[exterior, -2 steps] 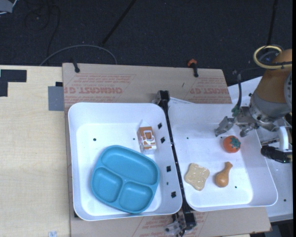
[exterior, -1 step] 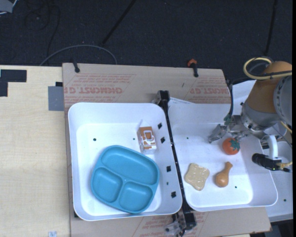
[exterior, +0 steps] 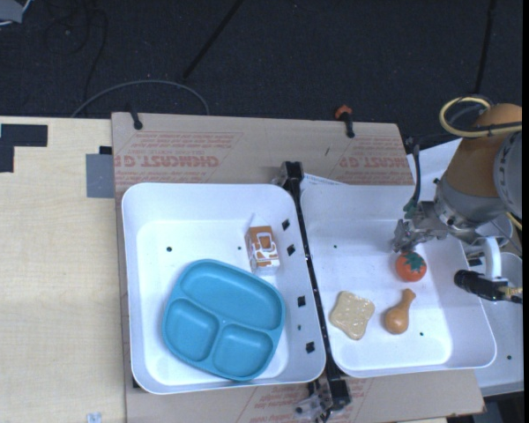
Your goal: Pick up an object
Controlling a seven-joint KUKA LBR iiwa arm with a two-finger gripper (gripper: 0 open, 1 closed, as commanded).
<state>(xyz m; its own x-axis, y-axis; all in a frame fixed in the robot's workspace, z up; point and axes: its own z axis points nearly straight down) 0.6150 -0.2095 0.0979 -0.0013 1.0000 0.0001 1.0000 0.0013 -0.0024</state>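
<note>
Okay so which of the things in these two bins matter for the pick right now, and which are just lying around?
In play:
claw, poised right over the tomato
tomato, right bin

Lying about:
chicken drumstick, right bin
bread slice, right bin
blue divided tray, left bin
small orange and white box, left bin

Two white bins [exterior: 150,236], cardboard sheet [exterior: 247,152], wooden bench [exterior: 44,280], dark cables [exterior: 132,91]

My gripper [exterior: 412,241] hangs just above the orange tomato [exterior: 412,267] in the right bin [exterior: 476,346], near the bread slice [exterior: 351,314] and drumstick [exterior: 399,312].
</note>
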